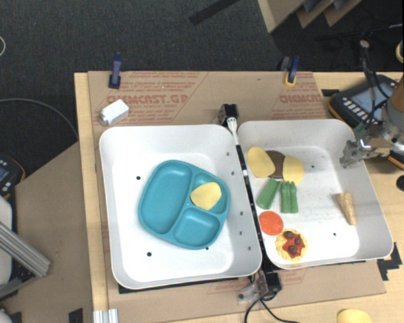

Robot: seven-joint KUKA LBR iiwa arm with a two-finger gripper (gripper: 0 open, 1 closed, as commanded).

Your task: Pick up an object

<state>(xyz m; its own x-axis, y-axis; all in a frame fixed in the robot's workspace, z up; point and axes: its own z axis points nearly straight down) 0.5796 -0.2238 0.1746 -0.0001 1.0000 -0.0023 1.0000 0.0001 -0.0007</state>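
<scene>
Your gripper (350,153) is hovering at the right bin's (320,135) upper right rim; whether it is wide or narrow cannot be told. A yellow piece (206,195) is sitting in the teal tray (162,198), left of centre.

Bright, even overhead light. The white bins (172,261) are near overexposed, with soft glare on their rims and faint shadows beneath the blue tray (171,211). Focus is moderately soft throughout; the dark floor (45,37) far left loses detail.

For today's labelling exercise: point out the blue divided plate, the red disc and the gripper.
blue divided plate (165,198): camera view, bare left compartment.
red disc (271,222): camera view, its centre.
gripper (350,153): camera view, its tip above the right bin's edge.
</scene>
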